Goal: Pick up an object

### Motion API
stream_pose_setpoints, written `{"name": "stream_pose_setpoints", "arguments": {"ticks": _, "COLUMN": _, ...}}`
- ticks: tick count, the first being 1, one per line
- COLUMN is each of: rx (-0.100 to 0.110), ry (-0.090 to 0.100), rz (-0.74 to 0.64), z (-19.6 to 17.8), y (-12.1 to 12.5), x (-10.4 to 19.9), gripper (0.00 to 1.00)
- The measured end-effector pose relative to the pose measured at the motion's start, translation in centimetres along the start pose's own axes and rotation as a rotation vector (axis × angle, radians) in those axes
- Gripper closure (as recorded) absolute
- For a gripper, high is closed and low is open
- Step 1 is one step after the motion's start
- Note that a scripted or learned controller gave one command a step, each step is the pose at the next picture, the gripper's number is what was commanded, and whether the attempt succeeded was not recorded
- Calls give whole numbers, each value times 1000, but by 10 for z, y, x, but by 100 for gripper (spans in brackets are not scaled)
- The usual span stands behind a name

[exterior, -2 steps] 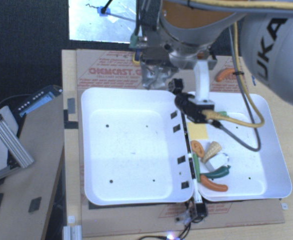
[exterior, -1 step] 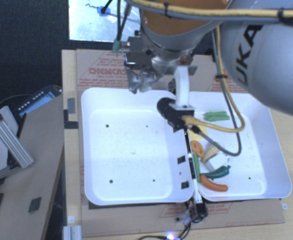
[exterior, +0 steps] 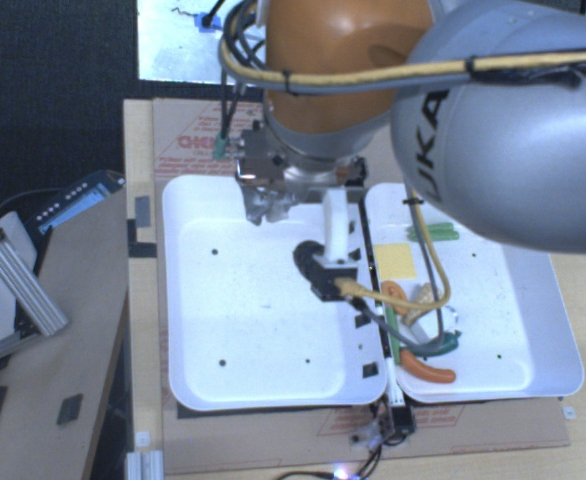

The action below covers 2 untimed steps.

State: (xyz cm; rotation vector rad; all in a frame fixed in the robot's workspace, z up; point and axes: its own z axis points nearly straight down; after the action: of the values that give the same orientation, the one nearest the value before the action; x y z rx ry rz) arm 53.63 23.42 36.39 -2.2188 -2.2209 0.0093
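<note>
My gripper (exterior: 261, 206) hangs low over the far part of the left bin (exterior: 223, 348), under the orange wrist band; nothing shows in it. The loose objects lie in the right bin (exterior: 533, 328): a flat yellow square (exterior: 395, 261), a green stick (exterior: 435, 234) behind it, a small orange piece (exterior: 393, 292), a beige lump (exterior: 425, 293), a dark green curved piece (exterior: 435, 346) and an orange sausage shape (exterior: 429, 373) near the front. The arm hides the far right part of that bin.
The ridge where the two bins meet (exterior: 378, 328) runs just right of the gripper. A cardboard sheet (exterior: 188, 143) lies under the bins. A metal rail (exterior: 13, 283) and a dark handset (exterior: 73, 200) lie off to the left.
</note>
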Motion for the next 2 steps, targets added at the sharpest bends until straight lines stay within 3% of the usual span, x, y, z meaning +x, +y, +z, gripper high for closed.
{"name": "stream_pose_setpoints", "arguments": {"ticks": 1, "rx": 7, "ry": -2, "rz": 0, "z": 109, "y": -45, "x": 0, "gripper": 100}}
{"name": "stream_pose_setpoints", "arguments": {"ticks": 2, "rx": -22, "ry": 11, "rz": -4, "z": -51, "y": -49, "x": 0, "gripper": 100}}
